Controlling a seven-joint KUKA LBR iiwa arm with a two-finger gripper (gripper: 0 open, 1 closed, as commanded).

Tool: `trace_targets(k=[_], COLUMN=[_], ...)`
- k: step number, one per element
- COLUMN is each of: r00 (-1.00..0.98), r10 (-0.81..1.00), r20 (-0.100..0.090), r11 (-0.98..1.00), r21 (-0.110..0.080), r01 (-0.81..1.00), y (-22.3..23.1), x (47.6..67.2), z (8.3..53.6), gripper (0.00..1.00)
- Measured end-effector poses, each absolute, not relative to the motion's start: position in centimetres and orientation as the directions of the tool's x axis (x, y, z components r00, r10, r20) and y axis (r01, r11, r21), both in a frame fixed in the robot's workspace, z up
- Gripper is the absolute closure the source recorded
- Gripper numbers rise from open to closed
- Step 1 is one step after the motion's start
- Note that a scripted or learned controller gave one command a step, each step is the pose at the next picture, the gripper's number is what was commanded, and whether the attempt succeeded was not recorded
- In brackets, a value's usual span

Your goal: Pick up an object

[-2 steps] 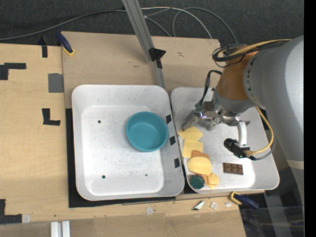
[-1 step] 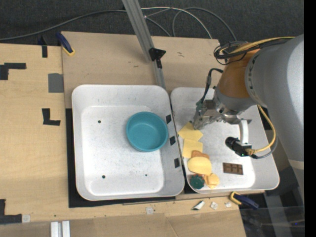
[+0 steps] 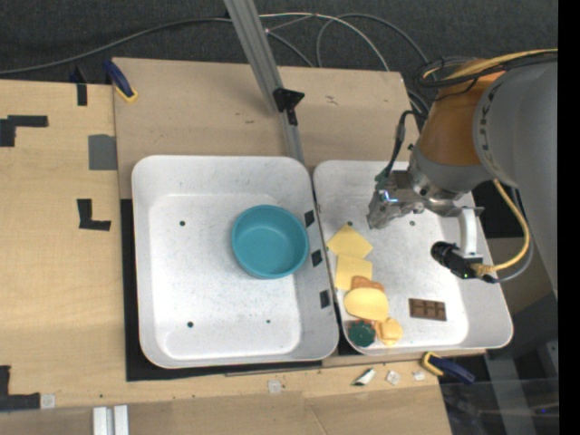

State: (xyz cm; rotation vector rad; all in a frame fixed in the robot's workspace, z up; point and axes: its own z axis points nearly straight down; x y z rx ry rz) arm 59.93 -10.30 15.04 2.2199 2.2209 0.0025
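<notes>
Yellow pieces (image 3: 352, 259) lie stacked along the right bin's (image 3: 480, 333) left side, by a teal ball (image 3: 362, 333).
Brown block (image 3: 427, 310) sits near them; the hand (image 3: 379, 214) hovers above the pieces, its grip impossible to judge. Left bin (image 3: 172, 333) carries a teal bowl (image 3: 268, 241).

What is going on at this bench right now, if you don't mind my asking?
The arm's gripper hangs over the right bin, near its upper left part, with nothing visibly held. The yellow pieces lie along that bin's left side, a brown block nearer the front. A blue bowl sits in the left bin.
</notes>
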Motion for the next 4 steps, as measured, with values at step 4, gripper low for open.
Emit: trace_targets(k=[4], r00=[-0.005], r10=[1.000], r20=[0.001], r11=[0.005], r21=[-0.001], r01=[1.000], y=[-4.9], x=[59.8], z=[29.9], gripper=[1.00])
